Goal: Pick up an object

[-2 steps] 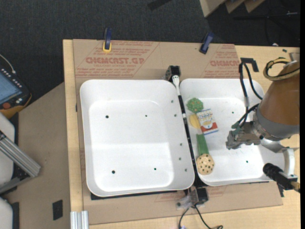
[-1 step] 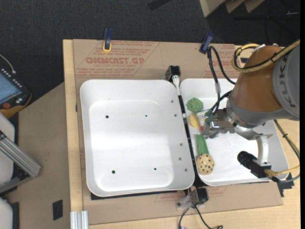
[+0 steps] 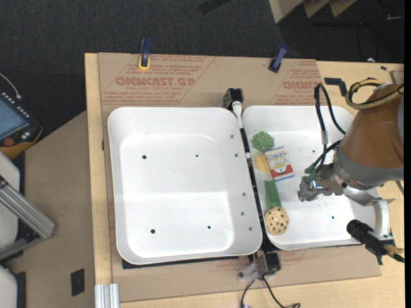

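Note:
The right bin [image 3: 302,237] holds several small objects along its left side: a green broccoli-like piece [image 3: 262,140], a small white, blue and red box [image 3: 279,161], a yellow piece [image 3: 261,163], a green stick [image 3: 273,194] and a tan perforated ball [image 3: 277,221]. My gripper [image 3: 313,189] hangs low over the middle of the right bin, to the right of the box and the green stick. Nothing shows between its tips. The grey and orange arm body hides the bin's right part.
The left bin [image 3: 128,191] lies beside the right one, parted by a black divider rail [image 3: 246,165]. Both rest on a cardboard sheet [image 3: 167,76] held by clamps at the back. Black cables loop over the right bin's far corner [image 3: 321,117].

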Robot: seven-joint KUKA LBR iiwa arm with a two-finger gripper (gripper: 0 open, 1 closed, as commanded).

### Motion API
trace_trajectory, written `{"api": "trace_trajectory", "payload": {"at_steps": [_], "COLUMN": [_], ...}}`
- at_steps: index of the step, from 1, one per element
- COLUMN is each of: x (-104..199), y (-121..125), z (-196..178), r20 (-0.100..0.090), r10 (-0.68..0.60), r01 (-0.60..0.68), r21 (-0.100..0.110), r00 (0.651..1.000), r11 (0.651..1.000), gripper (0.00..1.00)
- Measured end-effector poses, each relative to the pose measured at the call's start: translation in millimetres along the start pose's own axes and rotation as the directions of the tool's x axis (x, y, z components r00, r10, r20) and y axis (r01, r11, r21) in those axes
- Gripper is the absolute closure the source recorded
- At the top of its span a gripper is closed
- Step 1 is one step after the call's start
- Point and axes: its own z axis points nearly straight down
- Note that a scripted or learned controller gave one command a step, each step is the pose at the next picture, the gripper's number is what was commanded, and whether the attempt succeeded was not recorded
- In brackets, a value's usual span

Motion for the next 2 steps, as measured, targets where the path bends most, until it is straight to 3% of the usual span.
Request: {"api": "trace_trajectory", "payload": {"at_steps": [1,2], "x": [35,95], "y": [19,-1], "z": [-47,-115], "r20": [0.000,-0.002], "r10": [-0.009,-0.014], "r01": [0.009,0.014], "r21": [-0.009,-0.012], "r00": [1.000,1.000], "r11": [1.000,1.000], "gripper": [1.00,1.00]}}
